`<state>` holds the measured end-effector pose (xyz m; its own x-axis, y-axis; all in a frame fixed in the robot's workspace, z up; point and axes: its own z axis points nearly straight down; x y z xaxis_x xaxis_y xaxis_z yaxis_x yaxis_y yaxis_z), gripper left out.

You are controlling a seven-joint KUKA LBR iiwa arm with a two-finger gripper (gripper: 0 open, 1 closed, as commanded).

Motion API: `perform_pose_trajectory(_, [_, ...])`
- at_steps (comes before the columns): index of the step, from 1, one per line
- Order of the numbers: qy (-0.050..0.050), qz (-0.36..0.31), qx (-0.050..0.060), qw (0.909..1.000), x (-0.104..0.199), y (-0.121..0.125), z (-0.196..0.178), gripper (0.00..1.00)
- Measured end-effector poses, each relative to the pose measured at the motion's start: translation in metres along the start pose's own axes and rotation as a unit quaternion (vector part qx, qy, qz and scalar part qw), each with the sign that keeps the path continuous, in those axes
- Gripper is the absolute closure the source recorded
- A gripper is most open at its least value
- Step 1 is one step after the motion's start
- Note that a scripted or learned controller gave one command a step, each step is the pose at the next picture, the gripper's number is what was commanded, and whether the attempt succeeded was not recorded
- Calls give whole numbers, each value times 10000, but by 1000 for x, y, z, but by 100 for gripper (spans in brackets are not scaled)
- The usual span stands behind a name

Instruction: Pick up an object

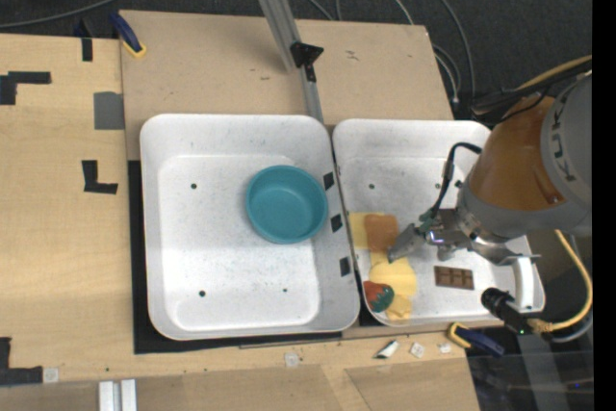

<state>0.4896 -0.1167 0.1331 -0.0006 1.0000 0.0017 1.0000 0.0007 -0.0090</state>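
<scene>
In the right bin (pixel 404 144), near its front left corner, lies a cluster of small objects. It holds an orange-tan block (pixel 381 228) on a pale yellow piece (pixel 357 230). In front of them is a yellow lump (pixel 399 281) with a red and green bit (pixel 376 295) at its left. A brown chocolate-like bar (pixel 453 277) lies flat to the right of the lump. My gripper (pixel 404 245) reaches in low from the right, its tip just right of the orange-tan block and above the yellow lump. Nothing visibly hangs from it.
A teal bowl (pixel 285 203) stands upright in the left bin (pixel 183 236), near the wall shared with the right bin. The arm's orange band (pixel 515 173) and wrist cover the right bin's right side. A metal pole (pixel 279 10) slants in from the back.
</scene>
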Motion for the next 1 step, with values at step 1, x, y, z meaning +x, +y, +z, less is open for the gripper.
perform_pose_trajectory(1, [-10,-1,-40,10000,0,0,45,0])
